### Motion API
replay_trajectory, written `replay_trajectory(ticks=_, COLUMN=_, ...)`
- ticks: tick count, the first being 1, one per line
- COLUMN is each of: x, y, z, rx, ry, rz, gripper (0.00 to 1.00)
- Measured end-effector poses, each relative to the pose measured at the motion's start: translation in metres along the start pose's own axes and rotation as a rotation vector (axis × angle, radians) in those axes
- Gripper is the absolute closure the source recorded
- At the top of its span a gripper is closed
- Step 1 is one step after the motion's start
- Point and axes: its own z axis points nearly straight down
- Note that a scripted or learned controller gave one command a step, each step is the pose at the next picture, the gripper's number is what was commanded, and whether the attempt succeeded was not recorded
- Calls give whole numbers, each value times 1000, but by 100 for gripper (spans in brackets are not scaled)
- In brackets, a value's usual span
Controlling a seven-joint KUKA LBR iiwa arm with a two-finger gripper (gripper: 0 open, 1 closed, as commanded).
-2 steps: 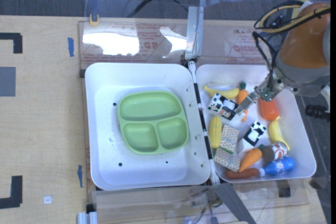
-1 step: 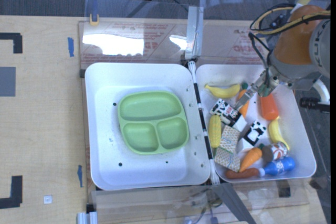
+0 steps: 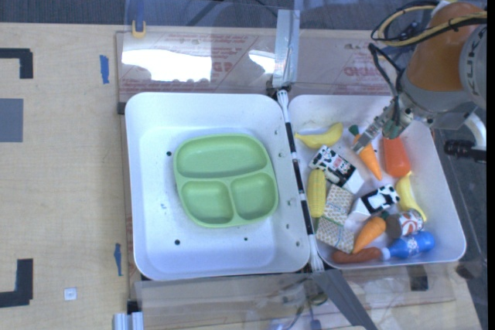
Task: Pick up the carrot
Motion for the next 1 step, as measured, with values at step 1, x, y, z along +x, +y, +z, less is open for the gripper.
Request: replay_trajectory(ticks=1, x=72, y=85, z=-74, rx=0, ry=2, rz=0, gripper=100)
